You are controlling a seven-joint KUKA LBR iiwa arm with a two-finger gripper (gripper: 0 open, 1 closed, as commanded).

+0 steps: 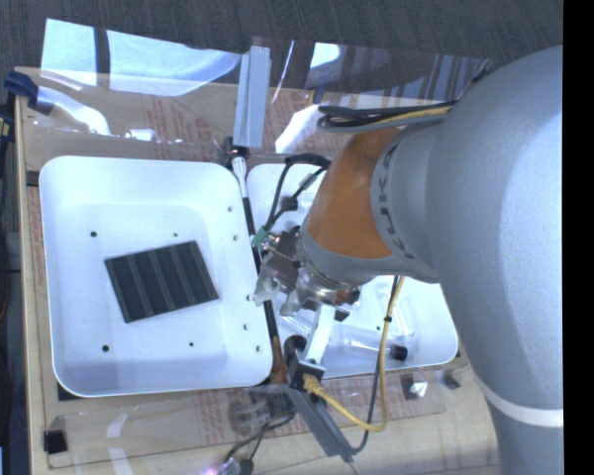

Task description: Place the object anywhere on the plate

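**Robot arm bends low over right-hand bin, its hand out of sight**

A grey robot arm (495,226) with an orange band (342,201) above the wrist reaches in from the right and leans down over the right bin (431,339), covering most of it. The wrist sits close to the wall where the two white bins meet, and black cables (287,181) loop off it on the far side. The gripper (312,315) points down into the left part of the right bin, but the wrist and its fittings hide the fingers, so it cannot be told how far apart they stand or whether anything is between them. A yellow cable (383,364) hangs from the arm toward the near edge of the bench (158,433).

The left bin (69,265) lies in full view. On its floor, a little left of centre, rests a dark ribbed rectangular plate (161,280), turned at a slight angle to the bin's sides, with bare white floor all around it.

The object to be placed cannot be picked out with confidence. Some clear, glassy shapes (361,344) show on the near floor of the right bin, just beside the gripper, too blurred to name.
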